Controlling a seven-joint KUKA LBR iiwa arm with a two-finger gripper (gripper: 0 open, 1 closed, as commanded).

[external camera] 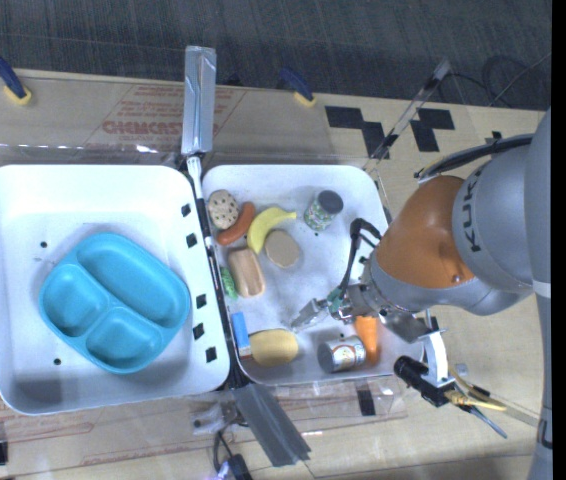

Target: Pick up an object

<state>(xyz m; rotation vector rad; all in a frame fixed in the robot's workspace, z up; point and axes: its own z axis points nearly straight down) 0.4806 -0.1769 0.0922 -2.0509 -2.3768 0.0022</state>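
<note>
Taking the right bin (263,180) as our landmark, we list its contents: a banana (267,225) near its middle, a speckled cookie (223,207) and a red sausage (235,223) just beside the banana toward the divider, a round tan disc (283,249) touching the banana's lower end, a bread roll (245,272) below that, a small jar (322,209) toward the far corner, a yellow block (274,345) and a blue item (240,330) along the near wall, and a metal can (343,355) beside an orange carrot-like piece (367,334). We place the tool (315,310) low over the bin floor between block and can; whether it is parted or closed we cannot tell. The left bin (23,198) holds a blue divided tray (113,300).
</note>
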